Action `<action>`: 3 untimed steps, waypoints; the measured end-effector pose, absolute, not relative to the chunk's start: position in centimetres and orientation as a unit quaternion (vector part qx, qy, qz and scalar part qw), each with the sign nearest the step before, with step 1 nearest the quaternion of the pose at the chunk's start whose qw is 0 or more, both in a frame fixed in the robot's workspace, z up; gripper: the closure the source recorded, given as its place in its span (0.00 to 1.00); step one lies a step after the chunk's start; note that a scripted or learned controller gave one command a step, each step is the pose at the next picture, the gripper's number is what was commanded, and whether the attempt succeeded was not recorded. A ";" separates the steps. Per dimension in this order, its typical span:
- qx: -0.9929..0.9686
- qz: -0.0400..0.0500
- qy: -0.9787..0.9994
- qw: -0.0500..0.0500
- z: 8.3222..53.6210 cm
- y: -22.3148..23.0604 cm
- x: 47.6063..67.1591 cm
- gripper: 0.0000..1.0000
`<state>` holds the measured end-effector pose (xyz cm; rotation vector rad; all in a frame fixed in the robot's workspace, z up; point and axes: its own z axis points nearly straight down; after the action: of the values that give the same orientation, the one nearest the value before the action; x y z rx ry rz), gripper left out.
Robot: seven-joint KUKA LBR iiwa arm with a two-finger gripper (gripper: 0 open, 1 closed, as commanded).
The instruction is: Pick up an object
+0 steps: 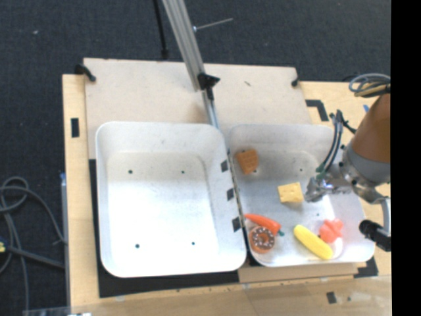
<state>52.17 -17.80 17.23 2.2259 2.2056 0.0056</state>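
The right bin (276,135) holds several small objects. A yellow cheese wedge (290,193) lies near its middle, and an orange-brown chunk (247,161) sits toward the far left side. Along the near edge lie an orange carrot (262,221), a brown frosted donut (262,239), a yellow banana (312,241) and a red-orange piece (331,230). My gripper (316,191) hangs low over the right half of this bin, just right of the cheese wedge. I see nothing between its fingers.
The left bin (164,196) stands beside the right one, sharing a central rim. A slanted metal pole (184,38) rises from behind the bins. Cables lie on the dark floor at the left.
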 end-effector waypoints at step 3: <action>0.704 0.002 0.710 0.000 23.4 -7.2 51.9 1.00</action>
<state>51.88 -7.22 23.36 2.2128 2.2301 0.0052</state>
